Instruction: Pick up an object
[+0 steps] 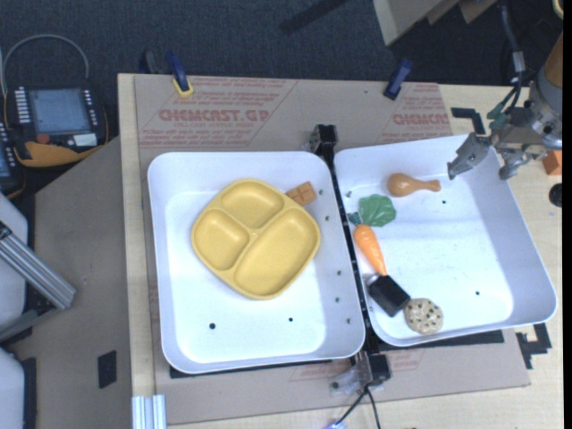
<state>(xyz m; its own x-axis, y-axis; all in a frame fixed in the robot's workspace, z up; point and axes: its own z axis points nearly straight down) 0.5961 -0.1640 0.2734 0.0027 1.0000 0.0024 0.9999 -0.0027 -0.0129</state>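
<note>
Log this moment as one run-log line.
gripper: open, holding nothing, above right white bin | nearest: tan toy drumstick | yellow divided plate: left white bin | pick: not yet done

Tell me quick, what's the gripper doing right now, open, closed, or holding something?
Gripper: open, holding nothing, above the right bin's far right corner, apart from the toy drumstick.

Both white bins (179, 329) look like smooth, slightly glossy plastic. The yellow divided plate (256, 238) has a matt plastic sheen. The board (268, 105) beneath looks like matt brown cardboard with red print. The carrot (369, 242) appears smooth plastic.
</note>
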